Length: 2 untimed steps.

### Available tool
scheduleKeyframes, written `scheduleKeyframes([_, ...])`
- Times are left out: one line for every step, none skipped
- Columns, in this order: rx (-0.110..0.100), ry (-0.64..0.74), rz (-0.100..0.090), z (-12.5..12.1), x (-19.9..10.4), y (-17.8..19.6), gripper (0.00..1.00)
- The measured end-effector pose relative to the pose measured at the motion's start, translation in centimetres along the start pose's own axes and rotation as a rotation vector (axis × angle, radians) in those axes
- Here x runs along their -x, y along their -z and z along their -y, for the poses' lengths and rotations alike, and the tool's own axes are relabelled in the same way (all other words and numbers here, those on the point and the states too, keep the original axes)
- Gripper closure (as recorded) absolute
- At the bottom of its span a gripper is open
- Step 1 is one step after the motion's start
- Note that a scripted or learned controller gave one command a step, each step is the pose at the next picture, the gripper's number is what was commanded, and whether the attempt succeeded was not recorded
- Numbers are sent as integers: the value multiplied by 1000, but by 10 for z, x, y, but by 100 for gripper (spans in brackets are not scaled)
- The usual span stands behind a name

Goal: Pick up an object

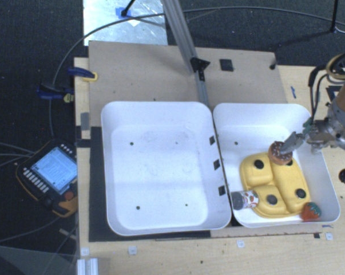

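- Camera view, position of the jaws (280,152): you have them low in the right bin (258,116), at the end of the arm (332,128) that reaches in from the right. Their tip sits over a small brown ring-shaped object (278,153).
- Camera view, state of the jaws: you cannot tell from this angle whether they are open or closed, nor whether the brown object lies between them or merely under them. Do not count it as held.
- Camera view, the deciding relation: the brown object is directly at the jaws, touching or just above the upper edge of the large yellow moulded piece (275,185). The yellow piece spreads away from the jaws toward the near wall of the bin, its long axis running on a slant from the jaws toward the near right corner.
- Camera view, other candidates: a small grey and white item (245,199) lies beyond the yellow piece on its near left side, and a red strawberry-like item (311,211) lies at its far end, in the near right corner. Both are well apart from the jaws.
- Camera view, judgement: the brown object is the nearest target; a straight lift would settle whether it is gripped.
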State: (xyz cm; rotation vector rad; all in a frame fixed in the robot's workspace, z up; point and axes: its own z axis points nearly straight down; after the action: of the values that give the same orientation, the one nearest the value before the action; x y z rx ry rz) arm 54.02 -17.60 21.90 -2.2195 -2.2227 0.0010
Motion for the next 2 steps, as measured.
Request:
scheduleKeyframes([-1, 0, -1, 1, -6, -61, 0])
scheduleKeyframes([14, 3, 3, 2, -2, -87, 0])
